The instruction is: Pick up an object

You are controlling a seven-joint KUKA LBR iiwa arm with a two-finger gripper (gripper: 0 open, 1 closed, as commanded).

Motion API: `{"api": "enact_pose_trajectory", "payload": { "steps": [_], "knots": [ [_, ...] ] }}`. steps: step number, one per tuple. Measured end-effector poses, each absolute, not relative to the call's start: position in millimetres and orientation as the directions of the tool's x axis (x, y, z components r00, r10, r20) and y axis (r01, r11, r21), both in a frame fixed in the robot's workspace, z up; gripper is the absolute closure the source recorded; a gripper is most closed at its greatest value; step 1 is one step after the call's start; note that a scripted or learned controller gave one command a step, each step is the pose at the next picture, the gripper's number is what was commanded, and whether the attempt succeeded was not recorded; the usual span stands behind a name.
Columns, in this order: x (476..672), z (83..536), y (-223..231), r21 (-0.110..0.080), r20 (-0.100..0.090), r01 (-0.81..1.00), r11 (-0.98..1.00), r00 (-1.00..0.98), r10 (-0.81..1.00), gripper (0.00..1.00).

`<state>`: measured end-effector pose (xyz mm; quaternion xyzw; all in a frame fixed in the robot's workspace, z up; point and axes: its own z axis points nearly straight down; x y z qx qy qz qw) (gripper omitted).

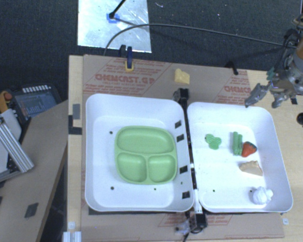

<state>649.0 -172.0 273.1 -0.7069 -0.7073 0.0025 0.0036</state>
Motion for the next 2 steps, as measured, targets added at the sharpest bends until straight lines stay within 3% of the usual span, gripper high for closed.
{"api": "enact_pose_trajectory", "payload": {
  "steps": [1,2],
  "knots": [
    [651.0,280,-172,0.002,-0.001,1.000,0.003,-0.003,1.000,0.00],
    [651.9,238,-175,-0.001,-0.001,1.000,0.002,-0.002,1.000,0.00]
  ]
}}
